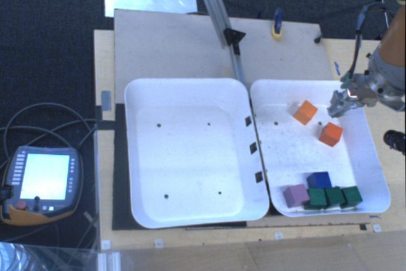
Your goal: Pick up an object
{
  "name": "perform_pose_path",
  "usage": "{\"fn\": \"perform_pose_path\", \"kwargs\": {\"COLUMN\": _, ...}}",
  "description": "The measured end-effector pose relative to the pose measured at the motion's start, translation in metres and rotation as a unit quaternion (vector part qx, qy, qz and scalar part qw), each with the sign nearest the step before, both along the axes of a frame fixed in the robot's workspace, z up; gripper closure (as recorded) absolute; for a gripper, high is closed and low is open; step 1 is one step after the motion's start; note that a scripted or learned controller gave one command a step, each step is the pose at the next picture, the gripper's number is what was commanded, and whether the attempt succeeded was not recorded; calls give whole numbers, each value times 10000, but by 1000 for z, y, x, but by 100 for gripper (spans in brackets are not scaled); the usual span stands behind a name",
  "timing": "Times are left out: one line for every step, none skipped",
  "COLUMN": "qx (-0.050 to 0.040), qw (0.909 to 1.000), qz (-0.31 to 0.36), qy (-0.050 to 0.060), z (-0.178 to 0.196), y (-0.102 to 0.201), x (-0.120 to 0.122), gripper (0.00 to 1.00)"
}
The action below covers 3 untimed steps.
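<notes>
The right bin holds two orange blocks: one toward the back and one a little nearer and to the right. At its front edge sit a pink block, a blue block and two green blocks. My gripper hangs over the right bin's back right part, just above and beside the nearer orange block. Nothing shows between its fingers.
The left bin lies beside the right one, joined by black clips. A slanted metal pole crosses the back board. A teach pendant with cables sits at the far left.
</notes>
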<state>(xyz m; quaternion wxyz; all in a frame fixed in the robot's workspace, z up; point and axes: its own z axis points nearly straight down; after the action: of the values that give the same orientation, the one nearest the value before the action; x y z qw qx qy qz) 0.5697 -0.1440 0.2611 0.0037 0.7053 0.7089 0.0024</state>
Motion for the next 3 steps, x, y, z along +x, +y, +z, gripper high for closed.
{"fn": "perform_pose_path", "kwargs": {"qx": 2, "qw": 10000, "qz": 0, "qy": 12, "z": 31, "y": 0, "x": 2, "gripper": 100}}
{"fn": "perform_pose_path", "kwargs": {"qx": 16, "qw": 10000, "qz": 28, "qy": 32, "z": 29, "y": 58, "x": -2, "gripper": 100}}
{"fn": "perform_pose_path", "kwargs": {"qx": 20, "qw": 10000, "qz": 27, "qy": 39, "z": 8, "y": 113, "x": -11, "gripper": 100}}
